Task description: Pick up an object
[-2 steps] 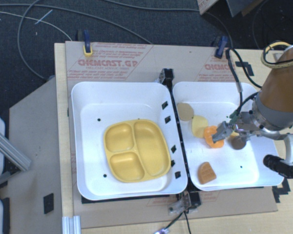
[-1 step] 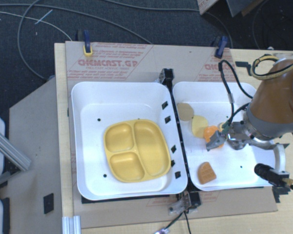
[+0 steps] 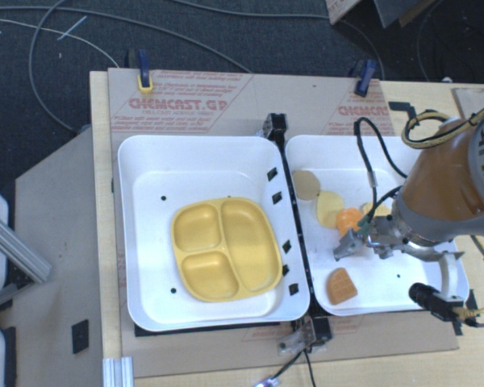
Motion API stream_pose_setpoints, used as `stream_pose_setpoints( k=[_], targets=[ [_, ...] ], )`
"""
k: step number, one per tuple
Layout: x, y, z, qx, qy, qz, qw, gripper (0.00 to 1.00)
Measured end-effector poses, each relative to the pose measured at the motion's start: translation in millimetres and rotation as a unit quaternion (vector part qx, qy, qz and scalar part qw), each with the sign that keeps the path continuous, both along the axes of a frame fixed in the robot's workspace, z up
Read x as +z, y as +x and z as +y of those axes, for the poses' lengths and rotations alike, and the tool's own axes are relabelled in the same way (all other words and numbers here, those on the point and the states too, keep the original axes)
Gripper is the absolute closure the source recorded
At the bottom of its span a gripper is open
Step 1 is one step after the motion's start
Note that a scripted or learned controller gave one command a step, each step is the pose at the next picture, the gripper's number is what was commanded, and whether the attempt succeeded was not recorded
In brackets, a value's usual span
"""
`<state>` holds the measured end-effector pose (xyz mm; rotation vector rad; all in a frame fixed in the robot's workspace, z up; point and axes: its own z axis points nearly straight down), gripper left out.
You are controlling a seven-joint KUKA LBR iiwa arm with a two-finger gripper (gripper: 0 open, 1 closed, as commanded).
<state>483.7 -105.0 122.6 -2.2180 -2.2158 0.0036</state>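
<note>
The gripper point(image 3: 348, 244) hangs over the right bin point(image 3: 387, 298), just beside an orange piece point(image 3: 348, 217); finger state unclear. A brown bread-like piece point(image 3: 341, 285) lies just below, a yellow piece point(image 3: 329, 208) and a tan disc point(image 3: 306, 185) above.

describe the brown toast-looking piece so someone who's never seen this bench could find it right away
Look in the right bin, which the arm enters. Near its front edge lies the brown piece, apart from the yellow and orange items higher up. It is the darkest, with a rounded top.
</note>
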Motion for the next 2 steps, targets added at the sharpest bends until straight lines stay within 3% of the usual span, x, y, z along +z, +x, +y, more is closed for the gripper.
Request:
stream_pose_setpoints(
  k=[1,2],
  targets=[
    [-40,-1,1,0.000,0.0000,0.000,1.0000,0.00],
    [-27,0,1,0.000,-0.0003,-0.003,1.0000,1.00]
  ],
)
